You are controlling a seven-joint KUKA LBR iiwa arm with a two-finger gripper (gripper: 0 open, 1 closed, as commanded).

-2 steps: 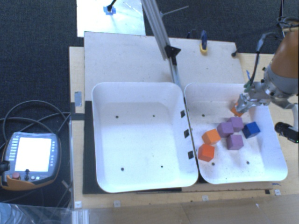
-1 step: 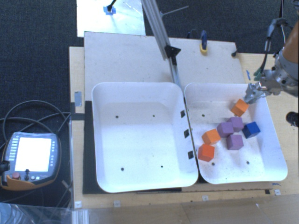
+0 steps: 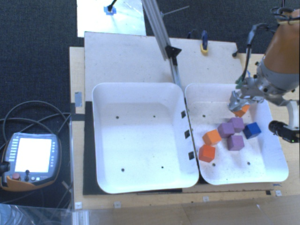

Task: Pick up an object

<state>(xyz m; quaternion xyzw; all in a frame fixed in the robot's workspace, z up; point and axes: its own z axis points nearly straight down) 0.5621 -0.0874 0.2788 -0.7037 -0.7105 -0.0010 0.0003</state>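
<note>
Grey-and-orange arm (image 3: pixel 281 50) reaching in over the right bin (image 3: pixel 267 172), gripper (image 3: pixel 238 104) hanging low at its far side. Fingers seemingly closing on a small orange block (image 3: pixel 242 110), partly hidden beneath them. Lying nearer the bin's middle: two purple blocks (image 3: pixel 230 127), a third purple block (image 3: pixel 235 142), a blue block (image 3: pixel 252 130), two more orange blocks (image 3: pixel 212 137) toward the left bin (image 3: pixel 140 90).

Probably robotics lab: teach pendant (image 3: pixel 29 161), bins (image 3: pixel 140 90).
</note>
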